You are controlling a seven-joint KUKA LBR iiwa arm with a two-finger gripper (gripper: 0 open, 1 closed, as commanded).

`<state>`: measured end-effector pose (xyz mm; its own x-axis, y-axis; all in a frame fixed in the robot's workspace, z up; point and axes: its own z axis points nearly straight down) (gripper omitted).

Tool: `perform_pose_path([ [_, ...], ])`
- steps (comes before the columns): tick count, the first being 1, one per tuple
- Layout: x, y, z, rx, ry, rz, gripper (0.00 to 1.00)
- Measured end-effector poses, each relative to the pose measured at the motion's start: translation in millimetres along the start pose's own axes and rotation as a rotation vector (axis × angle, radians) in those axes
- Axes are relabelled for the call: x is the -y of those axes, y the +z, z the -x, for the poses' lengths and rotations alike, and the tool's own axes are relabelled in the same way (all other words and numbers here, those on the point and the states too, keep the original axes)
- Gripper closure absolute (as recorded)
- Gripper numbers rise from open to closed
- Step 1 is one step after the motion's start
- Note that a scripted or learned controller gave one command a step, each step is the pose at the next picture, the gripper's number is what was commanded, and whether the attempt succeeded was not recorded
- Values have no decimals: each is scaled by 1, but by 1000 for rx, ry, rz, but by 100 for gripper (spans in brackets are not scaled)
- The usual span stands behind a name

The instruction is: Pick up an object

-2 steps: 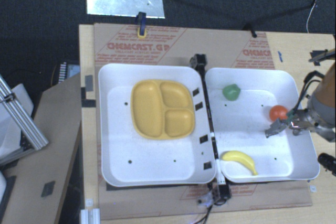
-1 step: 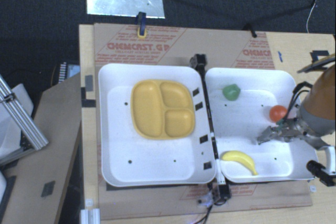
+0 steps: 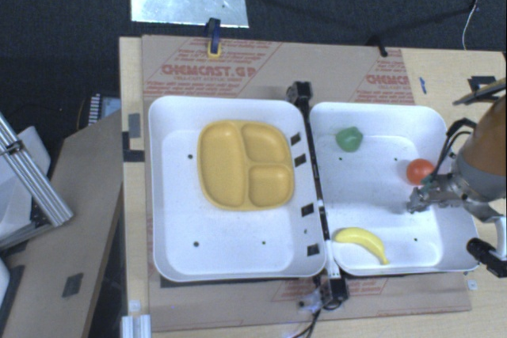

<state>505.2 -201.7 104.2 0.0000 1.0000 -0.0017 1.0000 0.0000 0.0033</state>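
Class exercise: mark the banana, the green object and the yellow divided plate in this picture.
banana (image 3: 362,242): camera view, middle of its curve.
green object (image 3: 348,139): camera view, its centre.
yellow divided plate (image 3: 224,164): camera view, large left compartment.

A wooden bench (image 3: 131,170) is carrying a brown cardboard sheet (image 3: 269,63) printed with red lettering. Two shallow white bins are sitting side by side on it, the left bin (image 3: 174,241) touching the right bin (image 3: 380,119).

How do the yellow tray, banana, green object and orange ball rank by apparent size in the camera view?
1. Yellow tray
2. Banana
3. Green object and orange ball: too alike to rank.
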Motion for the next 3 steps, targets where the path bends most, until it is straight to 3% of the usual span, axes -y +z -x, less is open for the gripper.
perform_pose_path([
  [1, -11, -54, -6, 1, -5, 4, 100],
  [3, -9, -143, -2, 1, -5, 3, 100],
])
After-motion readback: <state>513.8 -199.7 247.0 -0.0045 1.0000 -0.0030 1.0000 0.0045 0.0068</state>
